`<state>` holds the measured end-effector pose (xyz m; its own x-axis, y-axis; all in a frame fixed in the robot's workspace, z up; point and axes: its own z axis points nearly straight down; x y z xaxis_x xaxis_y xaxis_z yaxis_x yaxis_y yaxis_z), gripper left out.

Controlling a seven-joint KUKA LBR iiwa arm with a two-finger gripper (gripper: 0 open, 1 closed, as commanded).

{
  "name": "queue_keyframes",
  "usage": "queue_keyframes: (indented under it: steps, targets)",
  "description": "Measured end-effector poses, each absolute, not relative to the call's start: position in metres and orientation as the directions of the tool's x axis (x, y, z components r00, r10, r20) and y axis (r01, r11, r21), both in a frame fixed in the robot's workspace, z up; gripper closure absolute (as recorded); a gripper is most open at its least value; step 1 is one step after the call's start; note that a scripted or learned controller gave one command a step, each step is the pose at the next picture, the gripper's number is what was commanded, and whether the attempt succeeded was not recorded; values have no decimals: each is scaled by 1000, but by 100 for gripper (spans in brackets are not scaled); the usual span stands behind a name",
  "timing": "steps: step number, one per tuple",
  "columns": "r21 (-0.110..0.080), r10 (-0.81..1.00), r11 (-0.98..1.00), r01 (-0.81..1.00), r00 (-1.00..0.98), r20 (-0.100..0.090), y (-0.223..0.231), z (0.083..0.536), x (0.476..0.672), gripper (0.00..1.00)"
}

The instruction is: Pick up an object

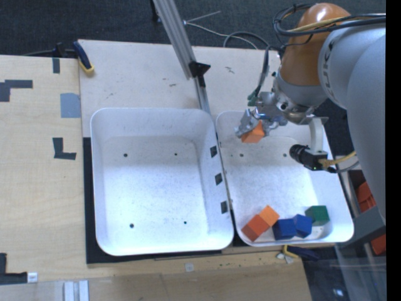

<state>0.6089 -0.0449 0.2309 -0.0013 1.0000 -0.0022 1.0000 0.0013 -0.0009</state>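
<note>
At the near edge of the tabletop (37, 187), pale wood carries strips of dark tape and a grey patch toward the left, with a black mat showing under the bins. The left bin (103, 168) sits on it, its white floor speckled and marked by a few dark dots. Beside it and touching along a shared wall, the right bin (250, 174) holds a cluster in its near right corner: an orange-red block (254, 228), an orange block (269, 216), two blue blocks (285, 228) and (303, 224) just beside them, and a green block (317, 214) at the far right end of the row. Farther in, over the far left corner of the right bin, the gripper (252, 129) hangs with its jaws closed on a small orange block (253, 133), which appears raised off the bin floor. Above it rise the orange band (313, 42) and the grey arm (366, 86), looped with black cables. A slanted metal rail (182, 42) runs from the top of the scene to the bins' far junction. On the far left a blue-and-yellow handled tool (83, 58) lies on the lighter board, and dark carpet (75, 8) lies beyond.
</note>
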Motion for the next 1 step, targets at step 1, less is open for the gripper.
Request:
queue_keyframes:
  steps: [1]
  targets:
    - [-12, 1000, 6, 1000, -6, 3, 26, 189, 532, 100]
